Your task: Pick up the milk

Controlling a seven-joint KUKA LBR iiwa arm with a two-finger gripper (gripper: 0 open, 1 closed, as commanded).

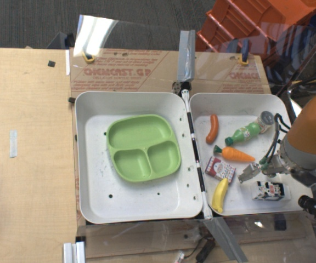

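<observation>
The milk (269,190), a small black-and-white carton, lies ungrasped on the floor of the right bin (232,100), just beside the hand (255,172), whose state I cannot tell, so pickup remains.

Two white bins (86,147); one green divided plate (143,147); one sausage (212,128), one green bottle (244,132), one carrot (237,154), one banana (219,194), two small cartons (220,169).

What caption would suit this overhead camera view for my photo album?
Robot claw hovering beside a small milk carton in the right bin, among toy foods; a green divided plate fills the left.
</observation>
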